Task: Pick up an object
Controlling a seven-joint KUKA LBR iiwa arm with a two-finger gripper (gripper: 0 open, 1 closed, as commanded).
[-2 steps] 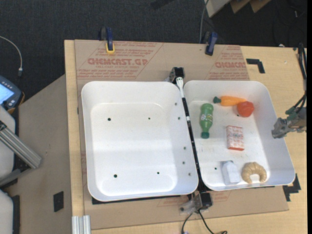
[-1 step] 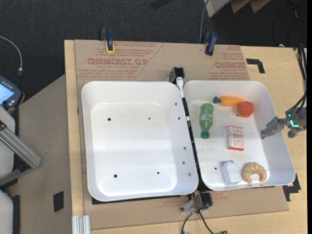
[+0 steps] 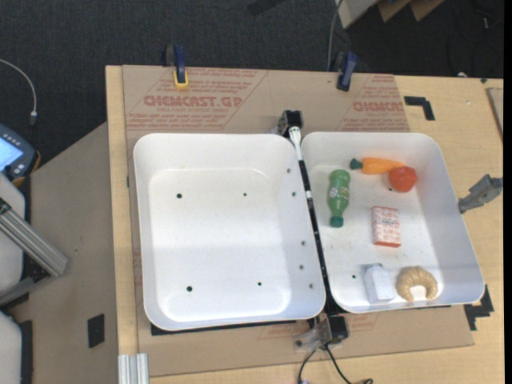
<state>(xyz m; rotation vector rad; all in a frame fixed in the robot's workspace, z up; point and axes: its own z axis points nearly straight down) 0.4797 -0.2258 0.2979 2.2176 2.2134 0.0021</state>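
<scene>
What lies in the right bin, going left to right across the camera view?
Green bottle → white block → red-and-white box → tomato → croissant. The carrot spans from the bottle's side across to the tomato, so I leave it out.

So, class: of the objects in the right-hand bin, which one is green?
The bottle, lying on its side at the left of the right bin. The carrot, tomato, box and croissant are orange, red or tan.
</scene>
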